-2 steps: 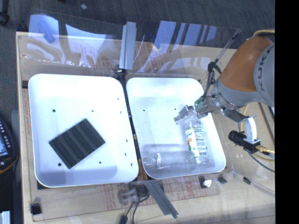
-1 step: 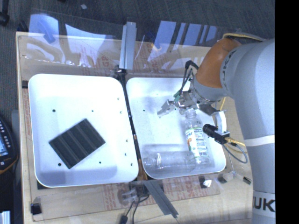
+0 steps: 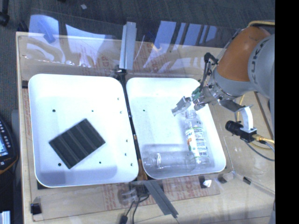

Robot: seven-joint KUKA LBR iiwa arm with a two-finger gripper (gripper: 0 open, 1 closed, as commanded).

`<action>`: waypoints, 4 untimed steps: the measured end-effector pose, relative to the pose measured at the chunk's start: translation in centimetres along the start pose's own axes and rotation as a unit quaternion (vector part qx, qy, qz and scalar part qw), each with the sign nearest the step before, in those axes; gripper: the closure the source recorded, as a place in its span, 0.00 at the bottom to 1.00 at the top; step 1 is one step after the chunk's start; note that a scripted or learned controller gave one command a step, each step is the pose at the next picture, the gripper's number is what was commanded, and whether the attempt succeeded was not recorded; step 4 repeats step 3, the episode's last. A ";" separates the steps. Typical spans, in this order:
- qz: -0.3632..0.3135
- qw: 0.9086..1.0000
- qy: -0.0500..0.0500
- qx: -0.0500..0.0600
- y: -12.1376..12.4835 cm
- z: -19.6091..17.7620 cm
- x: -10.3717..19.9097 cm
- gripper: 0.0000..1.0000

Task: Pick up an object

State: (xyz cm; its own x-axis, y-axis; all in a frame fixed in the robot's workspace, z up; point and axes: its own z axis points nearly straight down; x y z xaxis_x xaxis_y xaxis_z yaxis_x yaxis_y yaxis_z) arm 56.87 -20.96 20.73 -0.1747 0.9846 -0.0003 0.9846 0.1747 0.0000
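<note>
**A:** Where's the claw [image 3: 181, 107] at?

**B:** It hangs over the right bin [image 3: 154, 90], near that bin's far right corner. The grey arm [image 3: 243, 64] with its orange band reaches in from the right edge of the bench [image 3: 243, 190].

**A:** Released, clenched, or grasping something?

**B:** Can't tell; that end of it is a small grey blur against the white floor. I can't make out anything caught in it.

**A:** And the things to pick?

**B:** 2 clear plastic bottles in that same bin. 1 bottle with a printed label [image 3: 195, 138] lies just below the claw, cap end nearest it, body running toward the bin's near wall. Whether the claw touches the cap, I can't say. The other, a bare clear bottle [image 3: 169, 159], lies crosswise along the near wall, below and a little left of the claw, its right end meeting the labelled one's base.

**A:** Anything else?

**B:** Well to the claw's left, in the left bin [image 3: 42, 90], a dark ribbed slab [image 3: 77, 143] lies flat, turned diagonally. Both bins sit side by side, rims touching.
</note>
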 end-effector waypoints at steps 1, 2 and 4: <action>0.025 1.000 0.001 0.002 0.5 6.0 0.1 0.00; 0.021 1.000 0.001 0.001 -2.6 4.0 0.5 0.00; 0.033 0.999 0.001 0.001 -4.3 6.0 0.8 0.00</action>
